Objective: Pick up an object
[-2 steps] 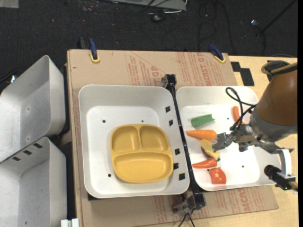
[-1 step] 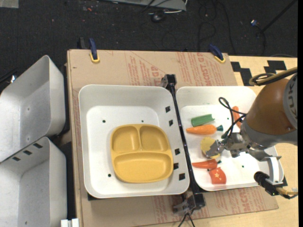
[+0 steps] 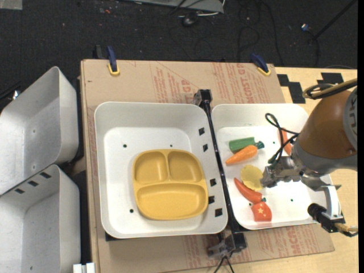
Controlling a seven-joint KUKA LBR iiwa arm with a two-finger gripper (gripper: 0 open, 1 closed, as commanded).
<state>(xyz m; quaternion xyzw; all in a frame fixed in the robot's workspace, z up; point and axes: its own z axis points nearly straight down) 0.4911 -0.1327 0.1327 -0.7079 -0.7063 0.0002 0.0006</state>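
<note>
the right bin holds a small cluster of toy foods toward its left half. a green piece lies flat near the middle, long axis roughly level. just below it, touching or nearly so, an orange carrot slants down to the left. under the carrot sits a pale yellow piece, partly hidden on its right side. a red pepper lies diagonally below that, running down to the right. nearest the front rim rests a red strawberry with a small yellow mark.
</note>
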